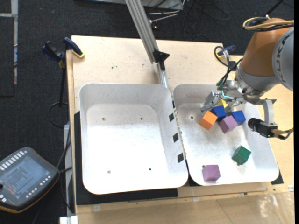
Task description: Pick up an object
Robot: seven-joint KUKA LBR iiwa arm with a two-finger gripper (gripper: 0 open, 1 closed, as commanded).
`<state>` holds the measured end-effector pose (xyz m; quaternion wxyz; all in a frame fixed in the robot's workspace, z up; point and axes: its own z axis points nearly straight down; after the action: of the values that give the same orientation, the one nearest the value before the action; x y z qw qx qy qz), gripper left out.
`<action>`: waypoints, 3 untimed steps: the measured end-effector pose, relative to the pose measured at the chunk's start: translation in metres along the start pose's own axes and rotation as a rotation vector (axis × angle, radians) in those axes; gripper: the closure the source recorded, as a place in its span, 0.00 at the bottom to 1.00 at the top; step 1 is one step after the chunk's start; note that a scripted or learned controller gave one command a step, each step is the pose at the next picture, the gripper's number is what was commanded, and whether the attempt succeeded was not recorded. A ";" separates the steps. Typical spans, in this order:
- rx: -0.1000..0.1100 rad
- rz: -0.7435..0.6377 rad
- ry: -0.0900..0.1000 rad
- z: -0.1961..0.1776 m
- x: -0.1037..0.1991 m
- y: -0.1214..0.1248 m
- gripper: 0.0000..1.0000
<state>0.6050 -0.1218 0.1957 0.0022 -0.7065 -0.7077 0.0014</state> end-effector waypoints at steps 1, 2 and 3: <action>-0.004 0.001 -0.001 -0.002 0.000 0.001 0.00; 0.002 0.002 0.000 0.062 0.000 -0.001 0.00; -0.026 0.002 -0.007 0.073 -0.002 0.005 0.00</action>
<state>0.6097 -0.1237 0.1227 -0.0093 -0.7071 -0.7070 -0.0052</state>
